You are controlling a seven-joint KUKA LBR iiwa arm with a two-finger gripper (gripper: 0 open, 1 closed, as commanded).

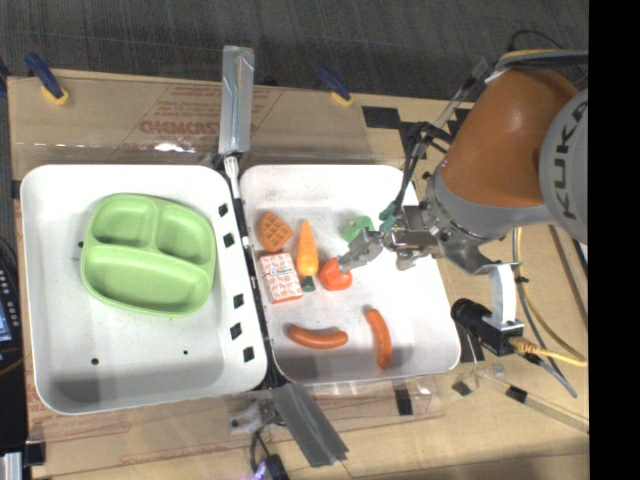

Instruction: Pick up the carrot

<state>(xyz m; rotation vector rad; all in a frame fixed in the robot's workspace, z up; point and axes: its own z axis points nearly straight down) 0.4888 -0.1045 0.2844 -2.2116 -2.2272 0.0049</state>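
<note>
End effector (352, 258) hanging over middle of right bin (425, 193), reaching in from right of frame; fingers pointing toward lower left, tips just above and touching or nearly touching tomato (336, 275). Finger spacing: cannot tell from this angle. Nothing seen clamped between them.

Carrot (306, 249) lying in right bin, left of centre of frame, long axis roughly vertical, orange. Sitting just right of waffle (273, 231) and just above-right of red-and-white carton (280, 277). Tomato lying just lower right of carrot, near its lower tip. Small green item (354, 230) resting right of carrot, beside end effector.

Two sausages lying toward lower part of right bin: one (318, 337) horizontal, one (379, 336) nearly vertical to its right.

Left bin (60, 368) holding green divided tray (150, 253), upper middle of that bin.

Grey arm with orange band (505, 133) occupying upper right of frame.
</note>
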